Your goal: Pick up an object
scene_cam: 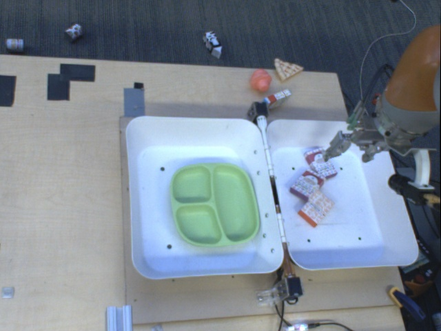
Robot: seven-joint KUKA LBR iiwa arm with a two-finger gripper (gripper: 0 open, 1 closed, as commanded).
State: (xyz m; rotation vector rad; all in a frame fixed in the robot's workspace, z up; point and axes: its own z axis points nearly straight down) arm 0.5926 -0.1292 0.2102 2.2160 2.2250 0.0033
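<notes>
The gripper [342, 145], fingers spread and empty, should descend squarely onto the topmost red packet [321, 163], avoiding the bin wall [358, 125].

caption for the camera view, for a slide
Arm's tool hovers over small packets in the right bin; a green divided plate sits in the left bin.
</notes>
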